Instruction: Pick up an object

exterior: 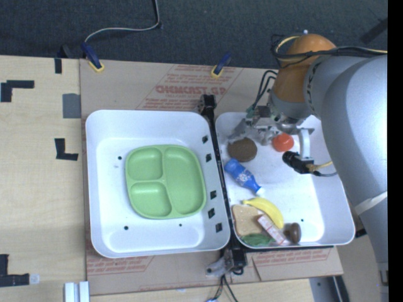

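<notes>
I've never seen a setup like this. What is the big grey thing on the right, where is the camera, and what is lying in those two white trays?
The camera hangs above the bench and looks down at a slant. The big grey shape is a robot arm with an orange band, reaching in from the right. Its gripper, the two-finger hand, sits low over the right bin, next to a brown round object and a small red-orange ball. I cannot tell whether it holds anything. That bin also has a blue bottle, a banana and a slice of bread. The left bin holds a green divided plate.
</notes>
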`<state>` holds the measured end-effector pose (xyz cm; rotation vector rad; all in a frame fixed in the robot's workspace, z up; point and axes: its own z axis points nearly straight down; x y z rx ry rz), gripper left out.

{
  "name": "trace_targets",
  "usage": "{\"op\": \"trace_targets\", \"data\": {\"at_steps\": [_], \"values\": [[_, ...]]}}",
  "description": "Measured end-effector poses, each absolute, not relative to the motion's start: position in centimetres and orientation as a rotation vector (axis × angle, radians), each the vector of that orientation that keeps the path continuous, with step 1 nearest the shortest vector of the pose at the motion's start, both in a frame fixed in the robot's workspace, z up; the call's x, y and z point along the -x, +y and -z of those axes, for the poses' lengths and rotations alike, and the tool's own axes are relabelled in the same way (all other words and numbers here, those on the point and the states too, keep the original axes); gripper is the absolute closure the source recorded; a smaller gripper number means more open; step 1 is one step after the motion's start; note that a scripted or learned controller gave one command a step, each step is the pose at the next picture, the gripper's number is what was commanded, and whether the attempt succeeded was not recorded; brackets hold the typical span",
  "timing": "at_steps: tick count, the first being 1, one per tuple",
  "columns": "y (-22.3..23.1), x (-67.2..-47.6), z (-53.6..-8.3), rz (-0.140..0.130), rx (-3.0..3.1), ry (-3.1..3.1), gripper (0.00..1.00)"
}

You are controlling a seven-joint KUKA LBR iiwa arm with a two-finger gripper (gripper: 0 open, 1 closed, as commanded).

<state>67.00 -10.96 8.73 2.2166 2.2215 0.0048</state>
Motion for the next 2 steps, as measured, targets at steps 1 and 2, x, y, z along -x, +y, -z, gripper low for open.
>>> {"op": "trace_targets", "data": {"at_steps": [1,2], "values": [[-10.70,-66.99,-8.70,-0.004,-2.217,2.219,0.00],[-10.32,-66.90,-8.58,-0.001,-2.219,2.221,0.00]]}}
